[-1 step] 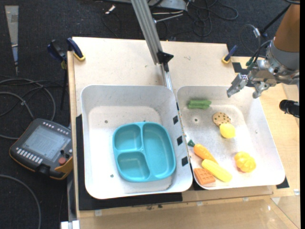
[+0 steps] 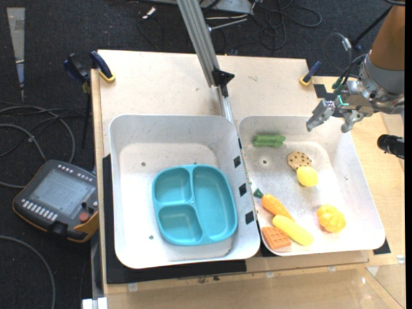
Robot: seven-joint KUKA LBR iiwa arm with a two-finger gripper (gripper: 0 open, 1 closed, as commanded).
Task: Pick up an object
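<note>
My gripper (image 2: 333,119) hangs open above the far right corner of the right bin (image 2: 347,150), with nothing between its fingers. In that bin lie a green bean pod (image 2: 268,140), a round brown cookie (image 2: 299,159), a yellow lemon (image 2: 308,176), an orange carrot (image 2: 277,205), a yellow banana piece (image 2: 293,230), a tan waffle (image 2: 277,239) and a yellow lumpy fruit (image 2: 331,218). The nearest items to the gripper are the cookie and the bean pod, both lower left of it.
The left bin (image 2: 129,140) holds a teal divided plate (image 2: 193,205). A slanted metal pole (image 2: 201,34) rises from the back between the bins. Clamps (image 2: 103,68) sit on the bench's back corners. A teach pendant (image 2: 56,199) lies on the floor at left.
</note>
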